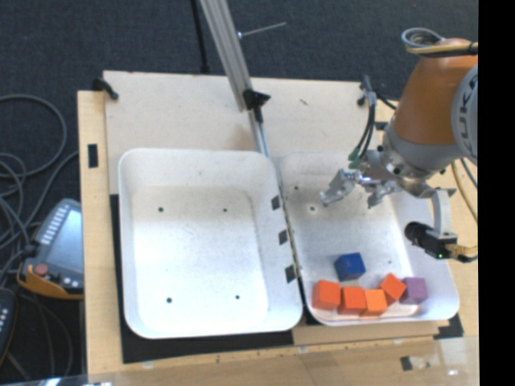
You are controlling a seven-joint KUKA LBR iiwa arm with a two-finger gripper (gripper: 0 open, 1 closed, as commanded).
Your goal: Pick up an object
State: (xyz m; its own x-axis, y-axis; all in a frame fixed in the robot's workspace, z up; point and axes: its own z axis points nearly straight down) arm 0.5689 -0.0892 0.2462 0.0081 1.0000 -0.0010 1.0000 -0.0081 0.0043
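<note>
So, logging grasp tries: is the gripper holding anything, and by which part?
Nothing is held: the two-finger gripper hangs open above the right white bin, apart from the blue cube.

Dark grey carpeted floor [121, 22] surrounds pale wooden bench [177, 111]. Slanted aluminium rail [229, 43] rises from bench rear. Black cables [24, 151] coil at left, beside grey teach pendant [56, 248] with orange trim. Lighting even.
</note>
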